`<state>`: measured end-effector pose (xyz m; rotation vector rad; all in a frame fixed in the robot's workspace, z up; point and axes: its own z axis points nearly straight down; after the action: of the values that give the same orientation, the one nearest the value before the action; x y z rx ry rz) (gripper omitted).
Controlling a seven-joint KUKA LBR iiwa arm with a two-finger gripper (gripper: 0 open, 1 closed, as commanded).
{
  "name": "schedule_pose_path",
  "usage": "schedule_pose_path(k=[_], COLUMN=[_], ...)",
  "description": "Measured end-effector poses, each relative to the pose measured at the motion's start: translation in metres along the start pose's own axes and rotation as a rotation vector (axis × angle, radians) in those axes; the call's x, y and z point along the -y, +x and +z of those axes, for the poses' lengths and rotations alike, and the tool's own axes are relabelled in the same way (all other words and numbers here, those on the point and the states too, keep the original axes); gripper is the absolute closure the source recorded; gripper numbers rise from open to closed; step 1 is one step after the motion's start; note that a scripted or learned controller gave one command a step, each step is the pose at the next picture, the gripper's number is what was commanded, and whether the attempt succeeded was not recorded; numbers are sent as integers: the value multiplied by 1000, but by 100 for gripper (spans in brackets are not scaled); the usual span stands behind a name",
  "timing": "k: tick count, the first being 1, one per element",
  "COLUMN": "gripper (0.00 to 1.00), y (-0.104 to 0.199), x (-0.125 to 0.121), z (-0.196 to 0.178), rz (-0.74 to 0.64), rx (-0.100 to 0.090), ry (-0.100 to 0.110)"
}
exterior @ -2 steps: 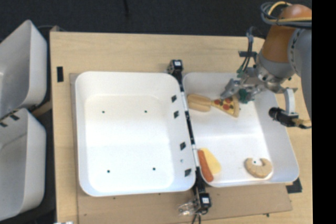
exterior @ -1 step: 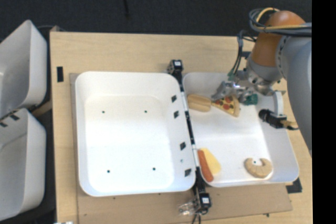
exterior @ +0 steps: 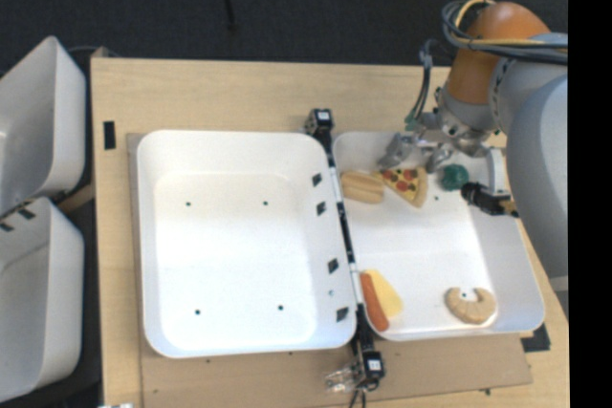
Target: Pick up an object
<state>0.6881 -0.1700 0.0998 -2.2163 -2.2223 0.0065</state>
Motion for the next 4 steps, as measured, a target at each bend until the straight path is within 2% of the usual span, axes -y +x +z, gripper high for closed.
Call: schedule_pose_path(k=[1, 2, 3, 4], gripper=[0, 0, 0, 0], y=[-3, -34, -61, -29], x=[3, 22, 50, 101], z=[-1, -1, -1, -2], rz=[2, 4, 5, 4], rx=[1, 1, 1, 1], ry=[-6, -7, -7, -8])
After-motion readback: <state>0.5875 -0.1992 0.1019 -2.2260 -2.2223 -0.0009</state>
